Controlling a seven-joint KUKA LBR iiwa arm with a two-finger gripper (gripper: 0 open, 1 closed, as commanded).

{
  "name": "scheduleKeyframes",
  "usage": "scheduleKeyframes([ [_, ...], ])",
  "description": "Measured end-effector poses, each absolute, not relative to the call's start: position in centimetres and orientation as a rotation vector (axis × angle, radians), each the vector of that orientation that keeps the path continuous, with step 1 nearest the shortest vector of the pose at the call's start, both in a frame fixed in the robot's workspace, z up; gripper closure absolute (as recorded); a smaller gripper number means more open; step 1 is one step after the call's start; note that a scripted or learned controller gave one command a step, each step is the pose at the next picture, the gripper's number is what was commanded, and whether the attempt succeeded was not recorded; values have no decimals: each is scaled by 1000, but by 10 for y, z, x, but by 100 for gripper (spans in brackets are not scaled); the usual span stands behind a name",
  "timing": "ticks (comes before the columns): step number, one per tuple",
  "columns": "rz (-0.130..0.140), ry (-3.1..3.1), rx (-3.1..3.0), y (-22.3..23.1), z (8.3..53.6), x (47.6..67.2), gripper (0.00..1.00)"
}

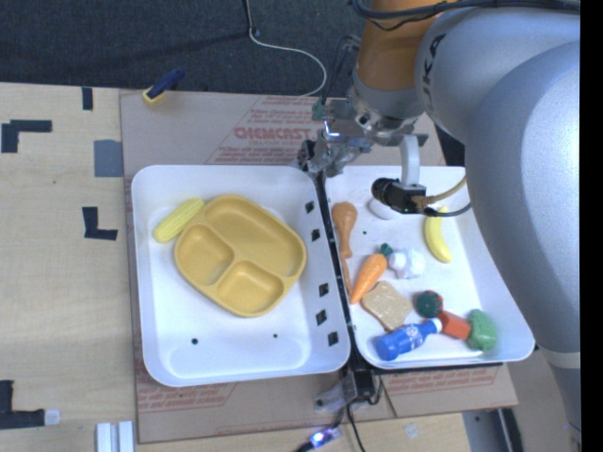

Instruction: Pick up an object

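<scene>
Nearest the camera, low in the right bin [490,281], lies a blue bottle [405,339]. Going left to right: a corn cob [178,219] touches a yellow divided tray [239,253] in the left bin [151,281]; then come a drumstick [344,219], a carrot [368,277], bread [386,305] and a banana [436,238]. My claw [332,149] hangs over the bins' far edge, and I cannot tell its state.

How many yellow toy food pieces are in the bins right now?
2. A corn cob lies in the left bin, against the yellow tray's upper-left edge. A banana lies in the right bin, near its upper right. The arm may hide others.
</scene>
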State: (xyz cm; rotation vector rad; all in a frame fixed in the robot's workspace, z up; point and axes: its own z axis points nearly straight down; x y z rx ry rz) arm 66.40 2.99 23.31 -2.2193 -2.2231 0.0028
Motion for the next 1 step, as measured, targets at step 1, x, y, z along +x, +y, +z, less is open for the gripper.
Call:
scheduleKeyframes([
  [1,4,-2222,-2220,25,234,659,100],
])
